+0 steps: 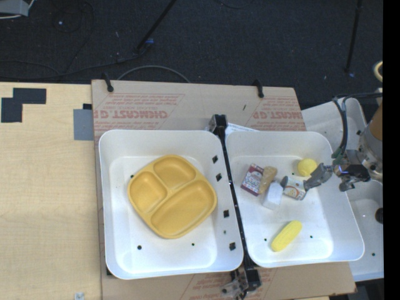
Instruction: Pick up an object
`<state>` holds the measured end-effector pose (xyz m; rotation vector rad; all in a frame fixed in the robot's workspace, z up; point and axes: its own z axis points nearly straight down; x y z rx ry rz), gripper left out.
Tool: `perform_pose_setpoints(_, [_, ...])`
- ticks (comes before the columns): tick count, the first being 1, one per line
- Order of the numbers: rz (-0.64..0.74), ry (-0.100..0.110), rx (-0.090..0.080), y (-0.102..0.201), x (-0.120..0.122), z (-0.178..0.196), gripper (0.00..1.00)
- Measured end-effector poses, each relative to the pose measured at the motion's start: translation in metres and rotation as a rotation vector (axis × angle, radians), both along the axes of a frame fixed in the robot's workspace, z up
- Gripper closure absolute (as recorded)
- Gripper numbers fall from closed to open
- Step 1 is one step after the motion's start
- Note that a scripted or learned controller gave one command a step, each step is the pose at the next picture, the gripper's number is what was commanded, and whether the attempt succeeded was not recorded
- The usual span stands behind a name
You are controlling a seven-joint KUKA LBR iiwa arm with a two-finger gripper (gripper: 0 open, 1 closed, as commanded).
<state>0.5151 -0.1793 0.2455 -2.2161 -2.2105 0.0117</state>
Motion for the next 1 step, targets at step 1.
perform_pose_setpoints(1, [0.003,-0.012,-0.003,0.0002,0.0024,0.0059,0.00])
